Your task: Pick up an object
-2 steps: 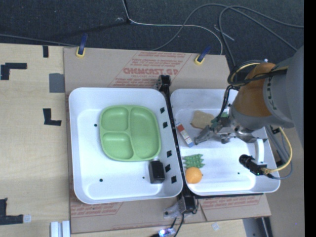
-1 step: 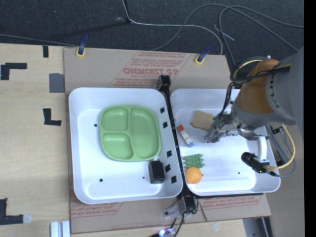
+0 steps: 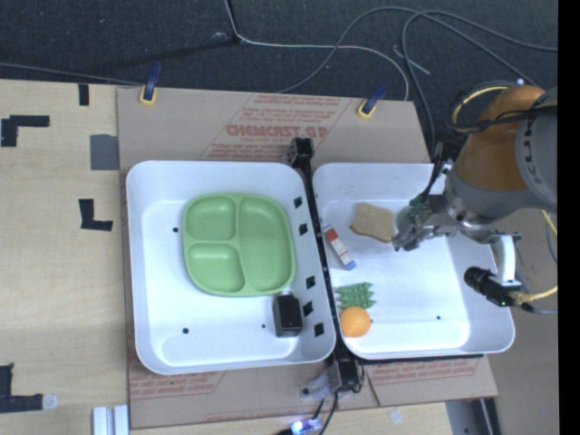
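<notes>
we are reading everything off the right bin (image 3: 471,333). at its near wall the orange fruit (image 3: 355,322) is sitting, with the green leafy piece (image 3: 354,293) just beyond it. further back the small red and white tube (image 3: 340,247) is lying beside the left wall. past that, the tan bread slice (image 3: 372,222) is resting, our likeliest target. the jaws (image 3: 406,236) are hovering touching or just beside its right edge; we cannot tell how wide they are standing, nor whether they are gripping anything. we are judging that, being off-centre, they risk nudging the slice away or pinching only its corner.
</notes>
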You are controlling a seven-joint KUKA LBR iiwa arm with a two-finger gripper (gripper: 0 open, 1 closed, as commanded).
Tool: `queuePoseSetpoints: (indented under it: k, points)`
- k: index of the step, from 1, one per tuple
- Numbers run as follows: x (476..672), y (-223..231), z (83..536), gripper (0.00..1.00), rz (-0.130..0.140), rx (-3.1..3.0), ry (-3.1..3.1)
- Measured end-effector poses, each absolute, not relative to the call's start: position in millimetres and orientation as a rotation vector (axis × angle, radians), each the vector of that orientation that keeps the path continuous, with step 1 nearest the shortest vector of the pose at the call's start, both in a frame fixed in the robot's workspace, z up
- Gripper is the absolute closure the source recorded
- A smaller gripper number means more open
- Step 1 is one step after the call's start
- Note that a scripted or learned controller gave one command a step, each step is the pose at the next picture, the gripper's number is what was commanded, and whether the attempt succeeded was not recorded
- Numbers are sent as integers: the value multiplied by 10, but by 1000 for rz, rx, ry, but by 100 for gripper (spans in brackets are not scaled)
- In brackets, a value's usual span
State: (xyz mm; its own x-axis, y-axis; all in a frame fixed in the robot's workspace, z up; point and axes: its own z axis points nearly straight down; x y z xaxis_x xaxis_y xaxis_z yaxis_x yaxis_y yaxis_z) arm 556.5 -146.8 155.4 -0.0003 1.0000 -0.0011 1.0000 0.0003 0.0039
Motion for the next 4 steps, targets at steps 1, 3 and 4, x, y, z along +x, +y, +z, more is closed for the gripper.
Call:
queuePoseSetpoints:
  k: [1,3,4]
  points:
    - [5570,-1507,1985,100,2,2218,2220]
    - [5554,-1122,2334,100,-1,2218,2227]
    - [5510,-569,2204,100,-1,2217,2230]
